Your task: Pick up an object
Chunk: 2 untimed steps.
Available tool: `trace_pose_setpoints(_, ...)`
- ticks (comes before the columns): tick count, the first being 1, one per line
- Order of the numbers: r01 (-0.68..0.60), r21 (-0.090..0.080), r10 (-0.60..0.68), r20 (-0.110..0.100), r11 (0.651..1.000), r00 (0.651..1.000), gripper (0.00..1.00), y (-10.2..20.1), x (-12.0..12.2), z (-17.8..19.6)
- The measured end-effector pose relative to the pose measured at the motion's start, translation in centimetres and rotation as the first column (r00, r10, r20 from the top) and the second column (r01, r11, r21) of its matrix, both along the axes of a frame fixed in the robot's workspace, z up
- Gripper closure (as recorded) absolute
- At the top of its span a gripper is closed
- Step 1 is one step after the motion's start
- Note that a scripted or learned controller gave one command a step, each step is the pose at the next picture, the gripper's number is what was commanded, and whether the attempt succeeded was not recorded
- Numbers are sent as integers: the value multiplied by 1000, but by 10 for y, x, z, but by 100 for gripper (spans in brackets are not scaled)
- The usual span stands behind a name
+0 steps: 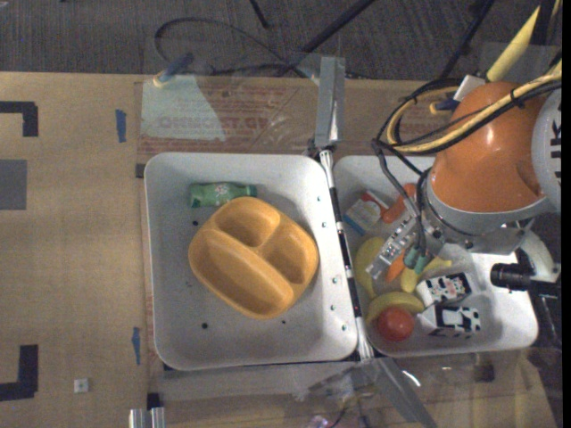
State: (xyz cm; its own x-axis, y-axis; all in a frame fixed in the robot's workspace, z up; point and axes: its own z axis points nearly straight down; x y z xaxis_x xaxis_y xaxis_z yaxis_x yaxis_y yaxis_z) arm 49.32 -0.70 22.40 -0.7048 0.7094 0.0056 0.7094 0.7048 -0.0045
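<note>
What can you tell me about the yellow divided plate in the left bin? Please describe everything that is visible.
The yellow divided plate looks like smooth plastic, with rounded corners and three hollow compartments parted by raised ridges. It lies flat, open side up and turned at a slant, near the middle of the left bin. Its compartments hold nothing. Its upper edge lies very close to a small green packet; whether they touch is unclear.

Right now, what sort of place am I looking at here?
Probably a robotics lab test bench. A robot arm trailing cables hangs over two white bins of toy objects, like a yellow divided plate, with tape marks on the bench.
</note>
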Motion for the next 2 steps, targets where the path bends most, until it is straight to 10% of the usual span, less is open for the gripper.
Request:
trace_pose_setpoints(1, 0, -1, 0, 6, 1000, 1000, 100, -7, 124, 16)
trace_pose_setpoints(2, -2, 0, 2, 7, 1000, 1000, 100, -6, 125, 24)
